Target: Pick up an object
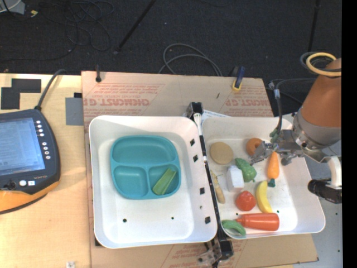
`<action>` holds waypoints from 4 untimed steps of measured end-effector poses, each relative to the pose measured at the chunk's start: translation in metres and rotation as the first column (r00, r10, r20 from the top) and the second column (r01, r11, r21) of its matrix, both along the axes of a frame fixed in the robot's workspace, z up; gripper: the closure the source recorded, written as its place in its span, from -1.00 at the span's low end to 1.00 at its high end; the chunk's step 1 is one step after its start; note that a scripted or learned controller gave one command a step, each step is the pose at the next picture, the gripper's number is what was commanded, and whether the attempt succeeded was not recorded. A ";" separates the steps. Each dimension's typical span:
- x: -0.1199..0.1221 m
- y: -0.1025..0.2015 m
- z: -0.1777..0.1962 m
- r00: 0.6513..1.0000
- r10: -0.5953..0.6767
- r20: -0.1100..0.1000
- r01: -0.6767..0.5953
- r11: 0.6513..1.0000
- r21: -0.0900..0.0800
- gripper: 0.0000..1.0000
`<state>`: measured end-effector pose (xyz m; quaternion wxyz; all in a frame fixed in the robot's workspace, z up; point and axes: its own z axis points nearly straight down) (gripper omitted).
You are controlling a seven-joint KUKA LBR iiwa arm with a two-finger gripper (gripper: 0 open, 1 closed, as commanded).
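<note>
The gripper (273, 147) hangs over the right bin (304, 219), its jaws spread wide, apparently gripping nothing; a small carrot (273, 166) lies just below at six o'clock. The cardboard (167, 96) shows inverted printing, unreadable.

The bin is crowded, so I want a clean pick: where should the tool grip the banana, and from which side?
Probably from above, across the middle of the banana, closing over its narrow width. It lies flat and curved; the tomato crowds its left side.
</note>
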<state>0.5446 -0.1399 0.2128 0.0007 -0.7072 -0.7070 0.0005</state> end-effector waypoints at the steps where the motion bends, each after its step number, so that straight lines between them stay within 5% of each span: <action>1: 0.008 -0.031 -0.104 1.000 0.000 0.003 0.000 1.000 -0.002 -1.00; 2: 0.104 0.045 -0.126 1.000 0.009 0.007 -0.009 1.000 0.002 -1.00; 3: 0.099 0.040 -0.116 1.000 0.003 -0.003 -0.003 1.000 0.001 1.00; 4: 0.052 0.016 -0.126 1.000 -0.002 -0.005 0.002 1.000 0.001 1.00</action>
